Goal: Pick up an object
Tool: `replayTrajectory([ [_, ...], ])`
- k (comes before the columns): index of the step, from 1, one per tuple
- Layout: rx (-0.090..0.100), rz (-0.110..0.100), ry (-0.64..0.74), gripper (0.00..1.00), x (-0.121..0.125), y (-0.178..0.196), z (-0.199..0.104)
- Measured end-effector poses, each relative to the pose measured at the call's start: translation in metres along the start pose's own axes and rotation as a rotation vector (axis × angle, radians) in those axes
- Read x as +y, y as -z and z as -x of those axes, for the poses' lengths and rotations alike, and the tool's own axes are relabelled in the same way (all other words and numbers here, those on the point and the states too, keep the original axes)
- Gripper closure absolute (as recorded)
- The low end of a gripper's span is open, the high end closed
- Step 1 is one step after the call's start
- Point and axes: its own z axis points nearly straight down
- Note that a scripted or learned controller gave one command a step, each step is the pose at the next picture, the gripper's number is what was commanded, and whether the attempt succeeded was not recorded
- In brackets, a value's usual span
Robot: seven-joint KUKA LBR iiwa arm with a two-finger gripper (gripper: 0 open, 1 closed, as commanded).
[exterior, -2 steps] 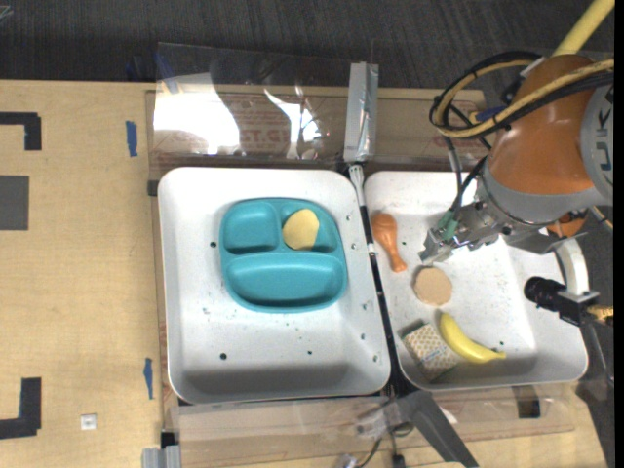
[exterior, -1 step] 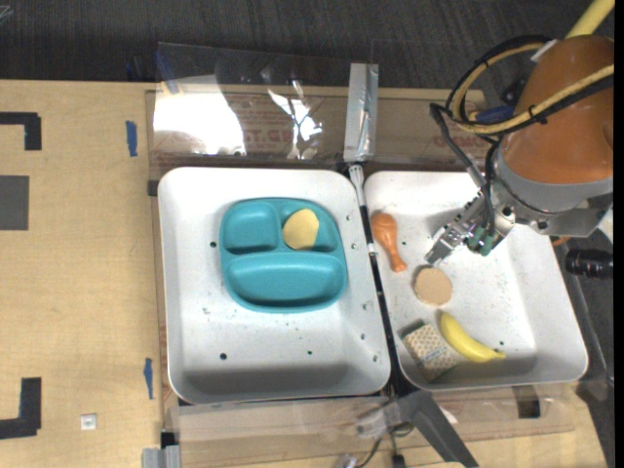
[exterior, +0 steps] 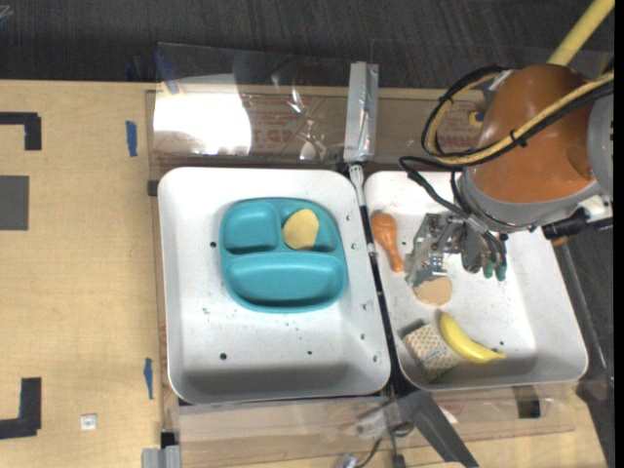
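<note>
My gripper hangs low in the right bin, under the orange wrist band. Its fingers point down just above a tan round cookie-like piece and seem to touch its upper edge. An orange carrot lies to the gripper's left near the bin's wall. A yellow banana and a speckled sponge block lie at the bin's front. In the left bin a teal divided plate carries a yellow lemon-like piece in its upper right compartment.
A metal divider stands behind the bins, between them, with clear plastic sheeting at the back. Black and yellow cables loop off the arm over the right bin's back edge.
</note>
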Motion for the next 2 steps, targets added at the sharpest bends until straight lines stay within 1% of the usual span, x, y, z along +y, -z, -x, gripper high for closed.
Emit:
replayTrajectory([
  [1, 0.002, -0.001, 0.194, 1.00, -0.093, -0.079, 0.000],
  [2, -0.011, 0.001, 0.025, 1.00, -0.045, -0.014, 0.046],
])
